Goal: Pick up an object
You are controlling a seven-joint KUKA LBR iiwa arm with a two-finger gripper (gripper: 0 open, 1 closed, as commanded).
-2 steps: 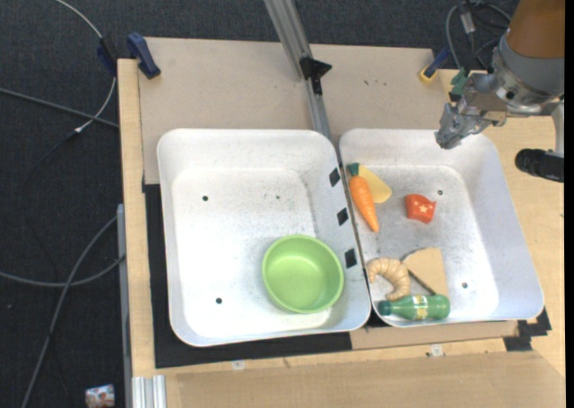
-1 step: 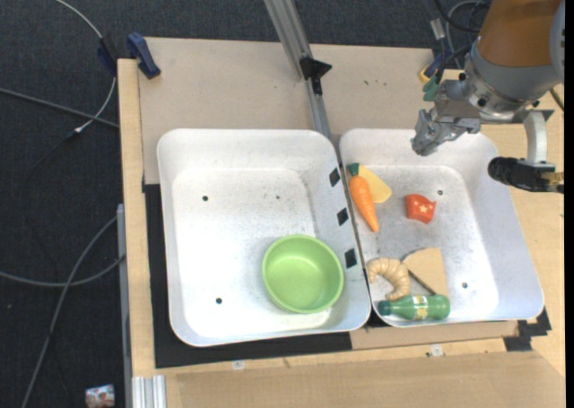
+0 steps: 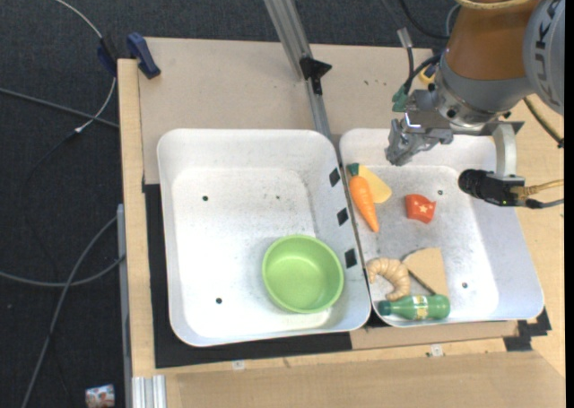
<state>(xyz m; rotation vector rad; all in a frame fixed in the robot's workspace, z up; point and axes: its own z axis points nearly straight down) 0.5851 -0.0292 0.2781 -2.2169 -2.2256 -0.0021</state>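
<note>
The likeliest pick is the small red, tomato-like toy, lying by itself on the bare floor of the right-hand shallow white bin, near the middle and apart from everything else. To its left the orange plastic carrot with a green top lies along the bin's left wall, resting on a pale yellow wedge-shaped piece. Toward the front edge are a beige knobbly piece, a tan flat wedge like a slice of bread and a green toy bottle lying on its side, these three crowded together. The left-hand white bin holds a lime-green round bowl.

The grey two-finger gripper hangs over the back of the right bin, above and a little left of the red toy, holding nothing; whether its fingers are spread or closed I cannot tell from this angle.

To do this well, I would judge the red toy the safest choice: centre over it, come straight down with the fingers astride it, and close only once low enough. The carrot looks riskier, being tight against the wall.
</note>
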